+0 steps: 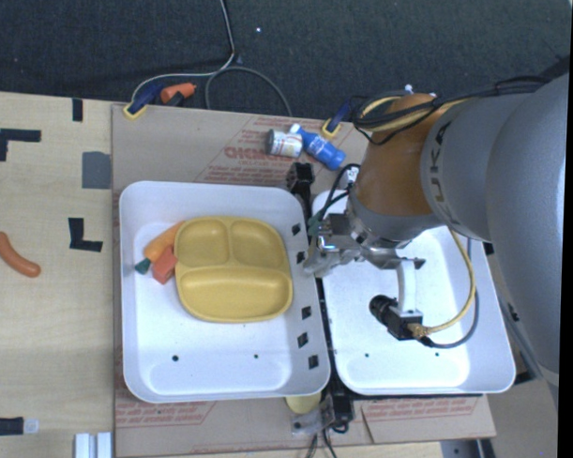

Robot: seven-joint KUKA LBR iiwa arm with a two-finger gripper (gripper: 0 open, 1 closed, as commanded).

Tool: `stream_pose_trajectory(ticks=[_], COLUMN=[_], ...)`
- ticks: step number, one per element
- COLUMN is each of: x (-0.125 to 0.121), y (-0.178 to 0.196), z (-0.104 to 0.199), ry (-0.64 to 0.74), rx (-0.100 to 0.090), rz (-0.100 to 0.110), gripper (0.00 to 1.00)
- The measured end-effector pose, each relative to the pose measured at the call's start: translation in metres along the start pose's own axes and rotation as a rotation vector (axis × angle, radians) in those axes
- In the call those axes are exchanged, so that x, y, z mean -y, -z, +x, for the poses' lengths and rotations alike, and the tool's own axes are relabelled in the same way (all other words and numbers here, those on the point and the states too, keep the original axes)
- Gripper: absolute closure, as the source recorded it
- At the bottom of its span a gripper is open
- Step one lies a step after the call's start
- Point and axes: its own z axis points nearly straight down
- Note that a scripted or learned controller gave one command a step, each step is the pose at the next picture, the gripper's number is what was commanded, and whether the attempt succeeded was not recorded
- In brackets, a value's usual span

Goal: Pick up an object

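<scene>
A yellow divided plate [233, 268] lies in the left white bin [198, 356]. An orange carrot-like toy [161, 247] and a small red piece [163, 269] sit against the plate's left side, with a bit of green at their left. My gripper [325, 248] hangs over the seam between the two bins, just right of the plate's edge. The grey arm with its orange band [392, 171] covers most of it from above. I see nothing between its fingers.
The right white bin [422, 364] lies under the arm, with a black cable fitting [396, 316] hanging above it. A white and blue bottle [306, 144] lies on the cardboard behind the bins. An orange sausage toy [16, 254] rests on the bench at far left.
</scene>
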Motion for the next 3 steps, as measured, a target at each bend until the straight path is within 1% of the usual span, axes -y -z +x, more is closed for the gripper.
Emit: stream_pose_trajectory(ticks=[1, 2, 3], x=[0.011, -0.008, -0.031], y=[0.008, -0.001, 0.031], z=[-0.065, 0.026, -0.030], ry=[-0.013, 0.002, -0.011], rx=[0.006, 0.000, 0.006], rz=[-0.001, -0.001, -0.005], gripper=[1.00, 1.00, 1.00])
